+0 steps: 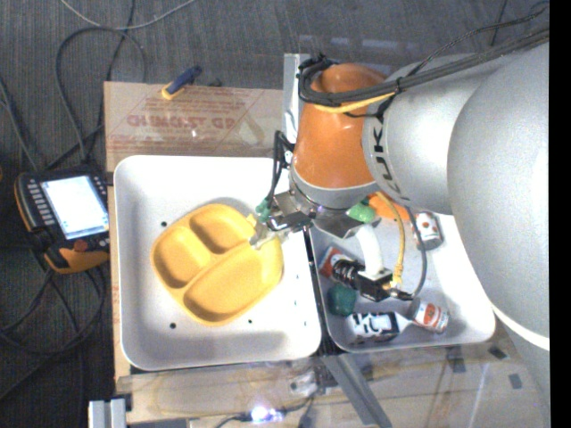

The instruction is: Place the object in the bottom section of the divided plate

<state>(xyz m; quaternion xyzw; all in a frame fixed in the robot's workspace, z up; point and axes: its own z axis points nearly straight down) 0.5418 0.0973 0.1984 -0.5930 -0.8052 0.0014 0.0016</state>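
Left bin (134, 328): it bears the yellow divided plate (217, 263), which lies at a slant; the large bottom section is bare.
Gripper (265, 230): it is low over the right rim of the plate, near the ridge between the sections. I cannot tell how the jaws stand, or if they carry something.
Object: I cannot tell which one it is; several small things (384, 306) lie in the right bin (473, 324).
Risk, placement: a release here may land on the ridge or in an upper section, because the gripper is at the edge.
Risk, contact: the gripper could push the light plate aside.
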